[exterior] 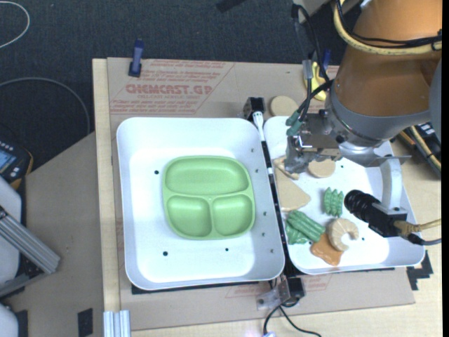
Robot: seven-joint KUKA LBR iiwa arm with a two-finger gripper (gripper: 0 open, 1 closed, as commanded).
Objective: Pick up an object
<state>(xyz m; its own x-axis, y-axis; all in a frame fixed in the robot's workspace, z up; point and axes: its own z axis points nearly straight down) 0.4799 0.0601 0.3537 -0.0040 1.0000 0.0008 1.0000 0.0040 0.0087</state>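
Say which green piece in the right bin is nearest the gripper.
The smaller ridged one; the longer green piece lies farther down the view, away from the gripper.

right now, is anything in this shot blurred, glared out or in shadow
Camera view: even light, no strong glare; the green tray and left bin are sharp; the orange band, nearest the lens, looks soft; the arm shades the right bin around the gripper.
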